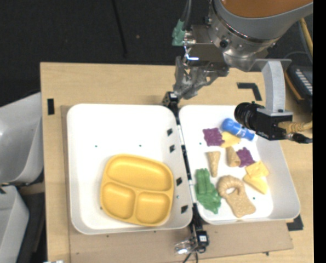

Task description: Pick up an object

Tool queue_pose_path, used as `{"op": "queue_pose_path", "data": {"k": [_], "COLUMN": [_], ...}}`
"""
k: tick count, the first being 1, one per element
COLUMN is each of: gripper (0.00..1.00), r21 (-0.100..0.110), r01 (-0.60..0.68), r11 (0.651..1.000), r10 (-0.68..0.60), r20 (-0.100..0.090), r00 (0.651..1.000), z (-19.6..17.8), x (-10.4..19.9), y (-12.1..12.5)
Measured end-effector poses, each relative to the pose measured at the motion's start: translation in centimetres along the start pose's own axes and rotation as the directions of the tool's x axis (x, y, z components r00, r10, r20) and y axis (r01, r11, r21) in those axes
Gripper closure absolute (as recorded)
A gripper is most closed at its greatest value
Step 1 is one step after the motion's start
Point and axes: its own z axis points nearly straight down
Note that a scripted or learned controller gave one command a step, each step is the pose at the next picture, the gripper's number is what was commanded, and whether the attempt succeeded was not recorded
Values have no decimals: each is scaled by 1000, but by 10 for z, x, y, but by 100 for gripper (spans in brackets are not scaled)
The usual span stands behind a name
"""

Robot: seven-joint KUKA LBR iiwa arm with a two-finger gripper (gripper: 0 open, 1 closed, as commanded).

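Wooden bench (97,81); no legible writing visible.

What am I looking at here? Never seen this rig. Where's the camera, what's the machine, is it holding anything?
One fixed camera looks down at a slant on a wooden bench. The grey and orange shape at the top is a robot arm; its gripper hangs over the far end of the divide between two white bins. The left bin holds a yellow compartment tray. The right bin holds small toy foods: a green piece, purple pieces, a blue cylinder, yellow wedges, a cone. I see nothing between its fingers.
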Motion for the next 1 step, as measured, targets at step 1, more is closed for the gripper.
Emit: {"op": "queue_pose_path", "data": {"k": [1], "gripper": [100], "r21": [30], "r01": [-15], "r11": [999], "r10": [15], "r20": [12], "r00": [1000], "z": [137], "x": [-34], "y": [-1]}}
